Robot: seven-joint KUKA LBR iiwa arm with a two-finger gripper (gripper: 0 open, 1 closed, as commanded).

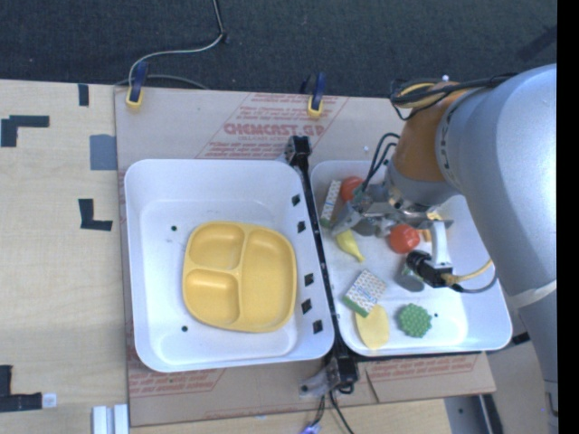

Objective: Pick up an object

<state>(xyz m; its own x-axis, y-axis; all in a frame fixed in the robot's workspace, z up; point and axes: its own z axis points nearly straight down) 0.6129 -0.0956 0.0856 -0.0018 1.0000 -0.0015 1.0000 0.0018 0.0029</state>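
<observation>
My gripper (348,220) is low in the right bin (484,319), near its upper left corner. Its fingers point left over a small yellow banana-like piece (351,245). A red piece (351,186) lies just above the gripper, and a red tomato-like ball (403,238) sits to its right. Lower in the bin lie a checkered sponge-like block (365,290), a yellow lemon-like piece (373,326) and a green bumpy ball (414,319). I see nothing between the fingers.
The left bin (154,197) holds a yellow divided plate (240,276). A black divider with clips (312,242) runs between the bins. The grey arm with its orange band (425,147) covers the right bin's upper right. Cables hang near the wrist (443,274).
</observation>
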